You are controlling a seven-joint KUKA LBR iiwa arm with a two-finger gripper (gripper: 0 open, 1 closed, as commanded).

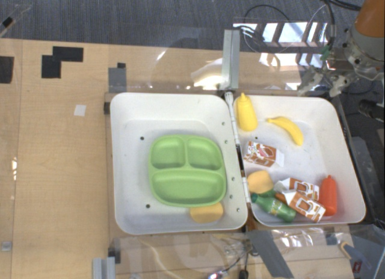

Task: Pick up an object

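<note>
The candidate objects lie mostly in the right bin [337, 118], at the right centre of the frame. A yellow mustard bottle [245, 112] stands against the bin's upper left wall, with a banana [287, 128] just to its right. Below these, a small carton [261, 154] lies flat near the left wall. In the lower part of the bin, an orange round fruit [259, 181] sits beside the divider, a green bottle [274, 206] lies on its side below it, two red-and-white cartons [302, 198] lie to the right of the fruit, and an orange-red bottle [328, 195] stands near the lower right corner. The left bin [129, 151] holds a green divided plate [187, 171] at its centre, and a yellow-orange item [207, 213] touches the plate's lower edge. The gripper [331, 70] is at the upper right of the frame, above and outside the right bin's upper right corner, well apart from every object. Its finger opening cannot be determined from this view; nothing is visible between the fingers. Both bins rest on a wooden bench [54, 151].
</note>
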